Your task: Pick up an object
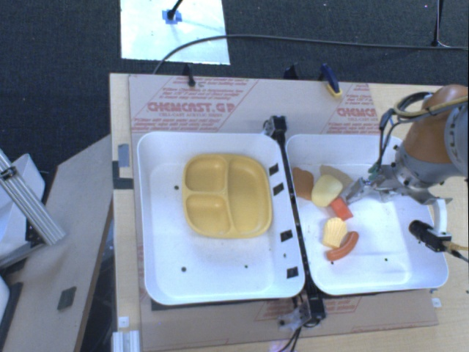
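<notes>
Red printed lettering reading "CHEMCAST GP" appears on the pale protective sheet (220, 97) covering the counter, once behind the left bin (157, 218) and again, partly cut off, behind the right bin (410, 270). The smaller print beneath is too blurred to read.

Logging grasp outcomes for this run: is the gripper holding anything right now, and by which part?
Nothing is seen between its fingers. The gripper is low in the right bin, beside the orange piece and the yellow piece, its tips free of both.

Toy food (331, 215) clustered; right bin (410, 270) open
</notes>
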`<state>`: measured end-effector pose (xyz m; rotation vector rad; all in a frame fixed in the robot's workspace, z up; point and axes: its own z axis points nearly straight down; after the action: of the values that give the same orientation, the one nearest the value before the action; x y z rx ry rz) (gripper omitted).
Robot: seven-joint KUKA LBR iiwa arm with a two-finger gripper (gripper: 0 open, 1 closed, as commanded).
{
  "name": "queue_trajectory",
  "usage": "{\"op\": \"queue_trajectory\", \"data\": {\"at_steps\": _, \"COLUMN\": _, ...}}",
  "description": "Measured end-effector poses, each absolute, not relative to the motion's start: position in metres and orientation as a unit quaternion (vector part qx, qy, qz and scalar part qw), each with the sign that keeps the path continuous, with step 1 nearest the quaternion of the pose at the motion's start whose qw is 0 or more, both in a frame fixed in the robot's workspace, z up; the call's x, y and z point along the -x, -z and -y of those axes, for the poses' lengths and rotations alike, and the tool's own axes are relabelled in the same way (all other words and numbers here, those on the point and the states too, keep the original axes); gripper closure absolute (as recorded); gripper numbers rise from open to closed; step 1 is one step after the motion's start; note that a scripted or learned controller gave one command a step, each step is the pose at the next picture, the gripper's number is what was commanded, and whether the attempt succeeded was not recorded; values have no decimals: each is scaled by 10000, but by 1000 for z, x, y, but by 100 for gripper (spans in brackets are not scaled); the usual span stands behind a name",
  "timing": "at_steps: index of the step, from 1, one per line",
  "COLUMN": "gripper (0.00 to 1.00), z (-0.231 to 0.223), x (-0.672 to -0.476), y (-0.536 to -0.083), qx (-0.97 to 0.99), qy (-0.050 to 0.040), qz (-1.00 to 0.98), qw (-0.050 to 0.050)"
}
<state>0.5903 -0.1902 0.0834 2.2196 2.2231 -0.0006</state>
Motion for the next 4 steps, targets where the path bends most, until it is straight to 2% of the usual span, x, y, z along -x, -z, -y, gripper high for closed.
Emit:
{"op": "queue_trajectory", "data": {"at_steps": 1, "gripper": 100, "z": 190, "x": -592, "y": -96, "qx": -7063, "qy": -11, "qz": -7079, "qw": 23}}
{"op": "queue_trajectory", "data": {"at_steps": 4, "gripper": 100, "z": 191, "x": -593, "y": -235, "qx": -7052, "qy": -13, "qz": -7090, "qw": 25}}
